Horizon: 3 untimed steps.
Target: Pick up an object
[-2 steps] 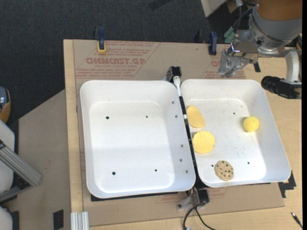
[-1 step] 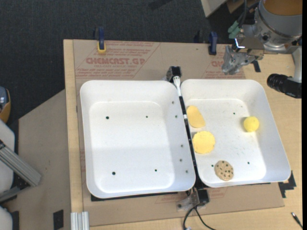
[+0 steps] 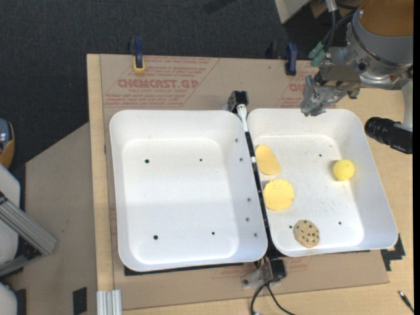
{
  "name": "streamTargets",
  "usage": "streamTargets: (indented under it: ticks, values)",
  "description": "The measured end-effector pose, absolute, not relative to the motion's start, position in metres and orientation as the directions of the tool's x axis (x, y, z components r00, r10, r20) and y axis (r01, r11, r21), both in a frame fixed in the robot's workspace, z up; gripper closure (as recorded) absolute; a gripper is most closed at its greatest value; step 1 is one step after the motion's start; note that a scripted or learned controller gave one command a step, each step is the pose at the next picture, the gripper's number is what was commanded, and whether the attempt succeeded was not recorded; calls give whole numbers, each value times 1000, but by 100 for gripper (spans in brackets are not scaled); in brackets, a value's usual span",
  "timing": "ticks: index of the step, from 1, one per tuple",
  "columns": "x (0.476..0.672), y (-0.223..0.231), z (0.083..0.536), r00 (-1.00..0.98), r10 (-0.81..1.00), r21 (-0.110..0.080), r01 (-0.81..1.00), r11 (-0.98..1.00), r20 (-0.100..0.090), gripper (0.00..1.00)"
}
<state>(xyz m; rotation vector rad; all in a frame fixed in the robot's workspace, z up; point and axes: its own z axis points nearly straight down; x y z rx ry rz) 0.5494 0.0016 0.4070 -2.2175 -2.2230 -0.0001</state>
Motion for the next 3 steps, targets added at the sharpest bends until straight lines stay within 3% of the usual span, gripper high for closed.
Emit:
streamTargets:
  ticks: [1,2,3]
  values:
    - [509,23,384,-2,1000,-5,1000,2,1,100]
    - [488,27,413,-1,1000,4,1000,1,1,100]
    - [480,27,441,-1,1000,6,1000,1,0,100]
